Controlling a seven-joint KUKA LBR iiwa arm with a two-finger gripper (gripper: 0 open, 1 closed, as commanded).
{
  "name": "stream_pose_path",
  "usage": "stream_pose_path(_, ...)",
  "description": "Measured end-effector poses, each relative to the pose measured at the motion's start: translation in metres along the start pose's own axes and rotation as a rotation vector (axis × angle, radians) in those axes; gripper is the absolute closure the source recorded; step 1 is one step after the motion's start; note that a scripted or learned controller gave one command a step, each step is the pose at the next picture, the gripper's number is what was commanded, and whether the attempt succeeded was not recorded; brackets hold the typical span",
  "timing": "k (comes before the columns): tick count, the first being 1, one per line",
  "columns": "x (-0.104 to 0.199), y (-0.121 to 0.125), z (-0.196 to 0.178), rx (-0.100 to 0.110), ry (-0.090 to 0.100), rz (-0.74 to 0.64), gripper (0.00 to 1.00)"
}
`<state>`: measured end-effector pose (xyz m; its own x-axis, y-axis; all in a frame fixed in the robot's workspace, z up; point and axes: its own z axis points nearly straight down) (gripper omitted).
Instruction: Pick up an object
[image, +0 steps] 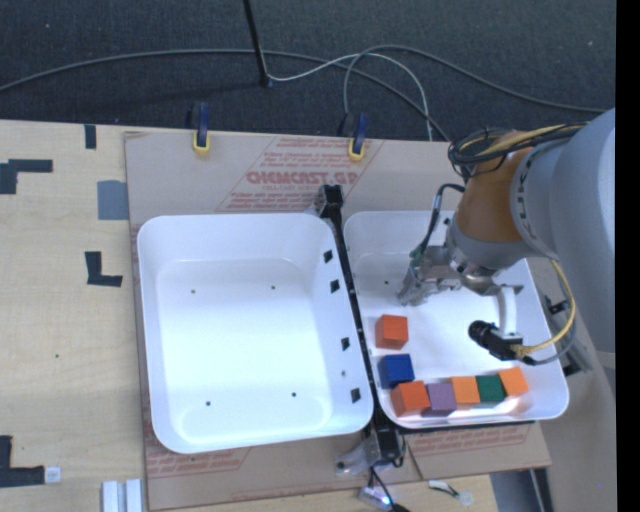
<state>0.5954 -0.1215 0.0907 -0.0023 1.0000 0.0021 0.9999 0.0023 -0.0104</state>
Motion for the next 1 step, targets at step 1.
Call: stream_pose_path(1, 0.0218, -0.0523, 0.0028, -0.008, -0.001, 0.002, 0.00)
